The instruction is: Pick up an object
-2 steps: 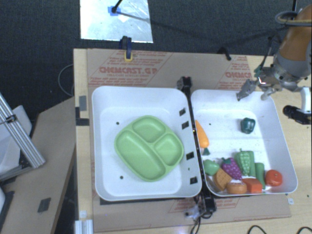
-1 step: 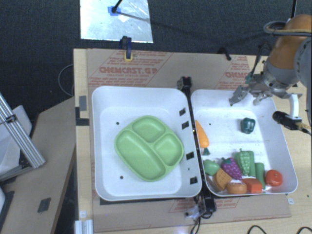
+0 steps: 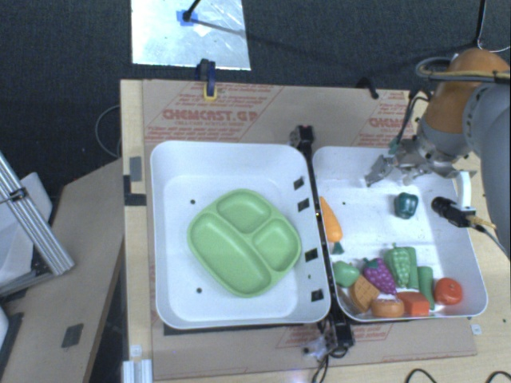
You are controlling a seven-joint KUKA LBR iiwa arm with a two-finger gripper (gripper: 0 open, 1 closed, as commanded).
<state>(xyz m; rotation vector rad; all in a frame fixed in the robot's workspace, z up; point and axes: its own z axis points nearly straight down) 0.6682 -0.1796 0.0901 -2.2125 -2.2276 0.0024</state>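
Observation:
My gripper [image 3: 383,175] hangs over the back part of the right bin [image 3: 361,159], open, with nothing between its fingers. A dark green toy pepper [image 3: 406,205] lies just to its front right, apart from it. An orange carrot [image 3: 330,222] rests against the bin's left wall. Along the front wall lies a heap of toy food: a green round piece [image 3: 346,274], purple grapes [image 3: 381,276], a green ridged vegetable [image 3: 402,262], a red tomato [image 3: 449,291] and orange-brown pieces [image 3: 389,306].
The left bin [image 3: 184,174] holds a green divided plate [image 3: 243,242]. A black divider with clips [image 3: 307,190] runs between the bins. The bench's cardboard sheet [image 3: 231,110] stretches behind them, with a blue and yellow clamp [image 3: 208,78] at its back edge.

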